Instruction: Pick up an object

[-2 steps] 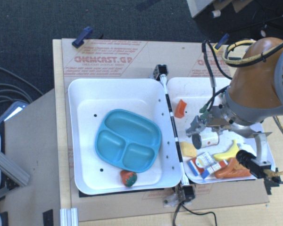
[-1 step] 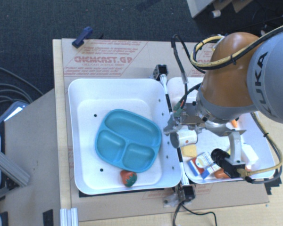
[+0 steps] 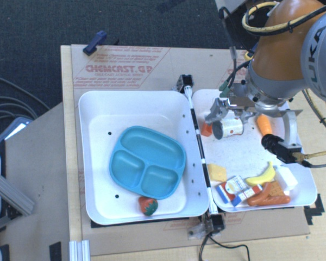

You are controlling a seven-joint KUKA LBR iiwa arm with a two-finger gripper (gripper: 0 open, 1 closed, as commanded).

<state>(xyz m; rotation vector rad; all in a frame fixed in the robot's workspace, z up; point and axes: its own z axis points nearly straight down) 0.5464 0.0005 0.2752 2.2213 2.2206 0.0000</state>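
Your gripper [image 3: 224,123] hangs low over the upper left of the right bin [image 3: 304,192], just beside a small orange piece [image 3: 206,129] against the divider. I cannot tell what the claw is doing, nor whether it has hold of anything.

The likeliest target near it is the carrot [image 3: 265,125]: probably light, stiff toy plastic, smooth and apt to slip. Its long axis runs roughly up-down in the view, tilted slightly. Take it across the middle, square to that axis. The banana [image 3: 261,176] lies nearer the front, curved, pointing up-right.
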